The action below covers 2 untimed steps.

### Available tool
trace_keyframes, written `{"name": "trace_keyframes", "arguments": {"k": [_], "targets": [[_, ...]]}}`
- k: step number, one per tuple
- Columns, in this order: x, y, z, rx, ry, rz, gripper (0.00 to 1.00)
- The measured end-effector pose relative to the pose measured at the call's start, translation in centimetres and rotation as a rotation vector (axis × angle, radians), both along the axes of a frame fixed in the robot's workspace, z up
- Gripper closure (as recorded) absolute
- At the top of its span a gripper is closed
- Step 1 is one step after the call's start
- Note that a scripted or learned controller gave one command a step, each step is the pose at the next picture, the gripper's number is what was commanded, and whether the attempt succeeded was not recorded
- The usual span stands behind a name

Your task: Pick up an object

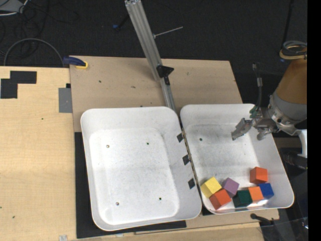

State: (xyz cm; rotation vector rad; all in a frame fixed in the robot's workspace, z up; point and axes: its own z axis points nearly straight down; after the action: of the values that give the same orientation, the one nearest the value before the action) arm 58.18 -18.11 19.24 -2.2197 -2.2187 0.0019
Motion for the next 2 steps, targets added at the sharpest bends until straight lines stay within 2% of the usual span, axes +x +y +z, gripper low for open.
{"name": "trace_keyframes", "arguments": {"k": [1, 2], "targets": [[0.0, 0.0, 1.0, 0.001, 0.001, 0.001, 1.00], [2.7, 5.4, 2.0, 0.001, -0.004, 0.007, 1.00]]}}
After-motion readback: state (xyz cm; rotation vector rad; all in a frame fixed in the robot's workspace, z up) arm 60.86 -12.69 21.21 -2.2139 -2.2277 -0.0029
